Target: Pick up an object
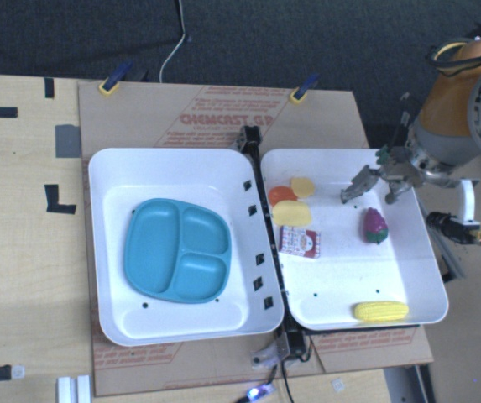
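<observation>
**Still empty-handed: gripper poised above the purple toy**

Two fingers (pixel 356 187) are seen spread apart, with nothing between them, so no object is held. The gripper (pixel 373 185) is hung just above and to the upper side of the purple toy vegetable (pixel 375 225), apart from it; this object is judged the likeliest target, since it lies closest and stands clear of its neighbours. Left of the purple toy, a cluster is formed by a yellow piece (pixel 302 186), an orange piece (pixel 282 195), another yellow piece (pixel 291 213) and a small red-and-white carton (pixel 299 242), packed too tightly for an easy grasp. A corn cob (pixel 381 311) is laid well below the purple toy, near the right bin's (pixel 341 309) lower rim. Far left of the purple toy, a blue divided plate (pixel 177 250) is set in the left bin (pixel 114 175), untouched.
</observation>
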`<state>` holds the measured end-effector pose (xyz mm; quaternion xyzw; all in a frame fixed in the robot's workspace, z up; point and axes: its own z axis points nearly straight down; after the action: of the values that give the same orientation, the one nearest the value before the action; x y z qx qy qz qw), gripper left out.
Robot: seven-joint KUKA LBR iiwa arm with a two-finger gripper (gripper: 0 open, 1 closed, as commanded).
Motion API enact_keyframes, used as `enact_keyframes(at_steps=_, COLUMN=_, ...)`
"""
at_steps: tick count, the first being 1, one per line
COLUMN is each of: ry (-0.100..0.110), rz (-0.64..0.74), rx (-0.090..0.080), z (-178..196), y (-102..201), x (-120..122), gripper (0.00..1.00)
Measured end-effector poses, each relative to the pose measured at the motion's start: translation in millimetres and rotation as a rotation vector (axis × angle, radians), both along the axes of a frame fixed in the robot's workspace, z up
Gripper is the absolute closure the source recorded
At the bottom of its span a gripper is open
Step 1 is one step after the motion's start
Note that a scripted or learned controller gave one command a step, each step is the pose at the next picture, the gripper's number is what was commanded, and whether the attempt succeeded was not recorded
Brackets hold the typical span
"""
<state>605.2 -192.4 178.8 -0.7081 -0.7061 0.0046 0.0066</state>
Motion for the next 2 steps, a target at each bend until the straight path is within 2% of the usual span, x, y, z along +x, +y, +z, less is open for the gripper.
enact_keyframes(at_steps=1, ry=-0.014, rz=0.004, rx=-0.003, z=9, y=1, x=3, gripper=0.0)
enact_keyframes(at_steps=2, ry=-0.011, rz=0.004, rx=-0.003, z=-51, y=-5, x=7, gripper=0.0)
